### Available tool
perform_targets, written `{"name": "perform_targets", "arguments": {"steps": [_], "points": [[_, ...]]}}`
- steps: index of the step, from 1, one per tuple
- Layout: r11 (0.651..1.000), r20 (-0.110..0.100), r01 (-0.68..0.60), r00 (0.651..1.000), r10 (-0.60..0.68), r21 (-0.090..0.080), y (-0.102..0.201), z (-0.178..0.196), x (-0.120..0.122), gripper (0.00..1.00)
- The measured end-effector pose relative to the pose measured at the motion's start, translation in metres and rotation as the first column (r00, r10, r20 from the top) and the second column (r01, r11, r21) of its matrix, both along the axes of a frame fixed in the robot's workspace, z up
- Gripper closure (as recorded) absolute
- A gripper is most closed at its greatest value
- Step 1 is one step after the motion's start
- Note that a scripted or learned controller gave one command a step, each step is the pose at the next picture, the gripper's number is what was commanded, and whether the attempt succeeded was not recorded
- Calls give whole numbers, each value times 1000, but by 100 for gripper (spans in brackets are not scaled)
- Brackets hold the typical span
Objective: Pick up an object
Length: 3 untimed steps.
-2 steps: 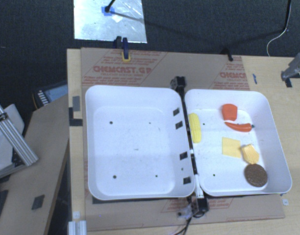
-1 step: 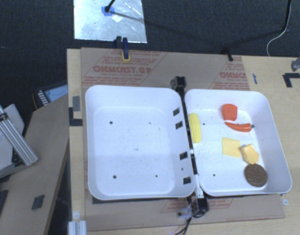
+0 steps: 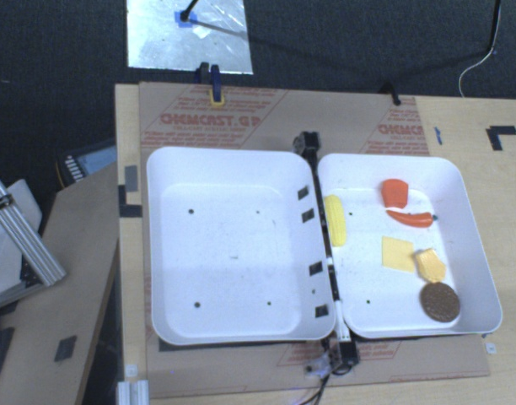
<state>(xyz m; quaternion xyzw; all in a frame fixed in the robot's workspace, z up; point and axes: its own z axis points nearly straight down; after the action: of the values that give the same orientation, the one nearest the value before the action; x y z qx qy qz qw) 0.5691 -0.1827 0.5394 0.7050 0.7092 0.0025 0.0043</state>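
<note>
In the right bin [image 3: 473,251] on the counter [image 3: 266,112] lie a corn cob [image 3: 335,218], an orange block [image 3: 395,192], a red chilli [image 3: 411,218], two yellow cheese pieces [image 3: 399,254] and a brown cookie [image 3: 440,301]. I cannot tell how the jaws stand. The flat pieces may slip a pinch, and the cheese pieces touch, so one could drag the other.

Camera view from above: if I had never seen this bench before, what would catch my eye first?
Two shallow white bins sit side by side on the bench. The right bin holds a scatter of small coloured things: a yellow corn cob by its left wall, an orange block and a red chili near the back, a pale yellow slice, a yellow chunk and a brown round cookie at the front. Behind the bins, a shiny silver sheet lies on the dark floor.
</note>
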Motion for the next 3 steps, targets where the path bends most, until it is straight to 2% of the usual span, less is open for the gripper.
{"name": "perform_targets", "arguments": {"steps": [1,2,3], "points": [[1000,-7,7,1000,-7,1,-25,-4,-27,0],[1000,-7,5,1000,-5,2,-24,-4,-46,0],[1000,-1,0,1000,0,-1,-23,8,-45,100]]}}
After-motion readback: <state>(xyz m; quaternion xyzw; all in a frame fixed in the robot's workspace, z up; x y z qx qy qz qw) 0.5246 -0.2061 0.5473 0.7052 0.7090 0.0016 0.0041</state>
